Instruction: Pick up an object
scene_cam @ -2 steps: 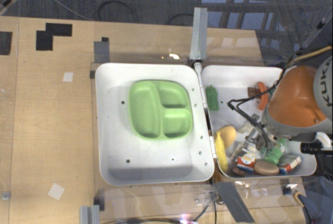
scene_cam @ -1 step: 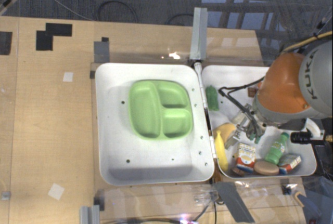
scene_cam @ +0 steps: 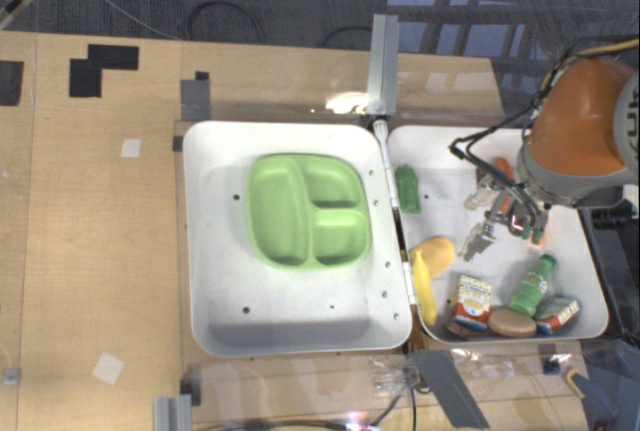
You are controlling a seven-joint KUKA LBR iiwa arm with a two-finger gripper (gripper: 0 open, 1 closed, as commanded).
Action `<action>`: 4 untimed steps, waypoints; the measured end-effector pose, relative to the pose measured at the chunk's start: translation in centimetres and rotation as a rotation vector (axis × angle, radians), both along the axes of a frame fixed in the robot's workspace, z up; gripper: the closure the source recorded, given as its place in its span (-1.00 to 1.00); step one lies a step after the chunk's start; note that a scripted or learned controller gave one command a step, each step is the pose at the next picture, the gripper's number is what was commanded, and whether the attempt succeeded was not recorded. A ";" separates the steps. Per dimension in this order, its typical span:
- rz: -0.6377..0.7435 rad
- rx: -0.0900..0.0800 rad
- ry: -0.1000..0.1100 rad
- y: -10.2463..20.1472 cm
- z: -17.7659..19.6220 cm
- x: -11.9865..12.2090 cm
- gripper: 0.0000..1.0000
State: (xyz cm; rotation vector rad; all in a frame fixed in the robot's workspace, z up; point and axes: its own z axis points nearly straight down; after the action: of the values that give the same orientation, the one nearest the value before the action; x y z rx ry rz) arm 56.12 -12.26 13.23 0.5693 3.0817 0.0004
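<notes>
Right bin point(scene_cam: 440, 151): shallow white tray, rounded corners, holding the loose objects. Count: one green block point(scene_cam: 407, 189), oblong and matte, lying alone near the bin's left wall; one yellow banana point(scene_cam: 424, 285), curved and smooth, along the left wall lower down; one rounded yellow fruit point(scene_cam: 438, 252) touching the banana's upper end; one small carton point(scene_cam: 473, 298) with red and white print, boxy; one flat brown disc point(scene_cam: 511, 323) at the near rim; one green bottle point(scene_cam: 533, 283), glossy plastic, tilted; one small printed pack point(scene_cam: 558, 313) in the near right corner, touching the bottle's base. The carton, disc, bottle and pack crowd together along the near edge; the upper left part of the bin floor is open around the green block.

Gripper point(scene_cam: 492, 224): metallic, with wires about it, hanging over the middle of the right bin, above bare floor between the rounded fruit and the bottle. Nothing seen between its fingers; whether they stand wide or narrow, cannot tell. Orange band point(scene_cam: 575, 124) of the arm, smooth and domed, covers the bin's upper right corner.

Left bin point(scene_cam: 215, 319): same white tray, with one light green divided plate point(scene_cam: 305, 209), three compartments, rounded, matte plastic, set near the centre with bare floor all round.

Bench point(scene_cam: 90, 249): pale wood grain.
</notes>
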 end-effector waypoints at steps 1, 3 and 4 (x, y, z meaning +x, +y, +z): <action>0.167 -0.002 -0.005 -2.3 -4.4 4.6 -1.00; 0.342 -0.008 -0.019 -3.7 -3.0 7.4 1.00; 0.342 -0.007 -0.018 -3.7 -3.1 7.4 -1.00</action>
State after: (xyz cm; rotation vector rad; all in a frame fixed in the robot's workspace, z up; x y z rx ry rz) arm 63.48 -15.92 10.13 0.0370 3.1151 -0.0031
